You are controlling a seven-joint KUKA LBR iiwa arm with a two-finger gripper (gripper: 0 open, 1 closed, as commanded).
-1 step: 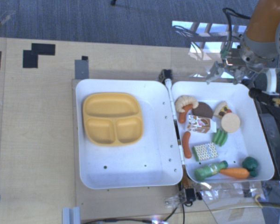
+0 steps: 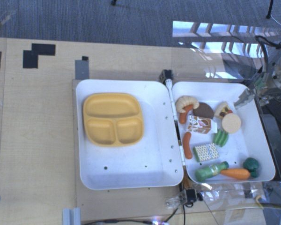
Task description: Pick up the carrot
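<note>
Two bins side by side: left bin (image 2: pixel 131 168) with a yellow tray (image 2: pixel 113 118), right bin (image 2: pixel 260 139) with loose toy food, seemingly dumped at random. Carrot (image 2: pixel 235 174) flat at the right bin's near edge, tip against a green bottle (image 2: pixel 210 171). Gripper (image 2: pixel 244 99) over the far right rim, well apart, probably awaiting approach; grip state impossible to tell. Carton (image 2: pixel 199 124) print too small to read.

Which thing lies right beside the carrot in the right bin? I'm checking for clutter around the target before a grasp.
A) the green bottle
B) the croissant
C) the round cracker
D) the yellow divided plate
A: the carrot lies along the near edge of the right bin, its tip meeting the green bottle.
</note>
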